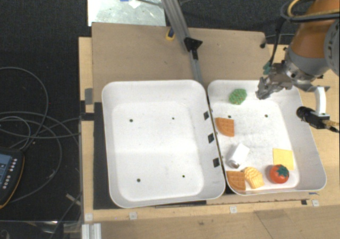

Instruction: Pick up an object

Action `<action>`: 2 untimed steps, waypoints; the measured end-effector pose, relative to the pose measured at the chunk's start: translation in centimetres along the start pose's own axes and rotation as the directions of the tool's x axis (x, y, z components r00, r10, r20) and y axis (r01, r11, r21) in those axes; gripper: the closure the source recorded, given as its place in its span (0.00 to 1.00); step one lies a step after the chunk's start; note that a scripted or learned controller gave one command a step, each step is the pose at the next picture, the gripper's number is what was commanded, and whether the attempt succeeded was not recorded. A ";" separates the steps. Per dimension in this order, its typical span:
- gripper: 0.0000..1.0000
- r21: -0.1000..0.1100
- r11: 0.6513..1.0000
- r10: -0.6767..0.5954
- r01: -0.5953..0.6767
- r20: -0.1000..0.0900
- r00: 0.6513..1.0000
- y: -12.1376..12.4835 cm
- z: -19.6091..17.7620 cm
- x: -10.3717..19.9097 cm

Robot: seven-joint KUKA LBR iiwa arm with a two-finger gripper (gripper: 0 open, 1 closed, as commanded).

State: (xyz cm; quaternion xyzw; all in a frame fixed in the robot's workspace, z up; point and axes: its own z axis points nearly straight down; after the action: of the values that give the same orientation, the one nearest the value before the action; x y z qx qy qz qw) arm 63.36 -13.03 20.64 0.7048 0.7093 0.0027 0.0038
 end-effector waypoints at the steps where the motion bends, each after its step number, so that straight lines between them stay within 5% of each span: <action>1: 1.00 0.000 1.000 0.000 0.000 0.000 1.000 0.2 -5.5 0.0; 2: 1.00 0.009 1.000 -0.002 0.002 -0.003 1.000 -2.9 -5.3 4.6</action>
State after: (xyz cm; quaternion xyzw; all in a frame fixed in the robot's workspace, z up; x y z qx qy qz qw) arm 60.38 -8.49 25.95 0.7040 0.7102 0.0004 -0.0003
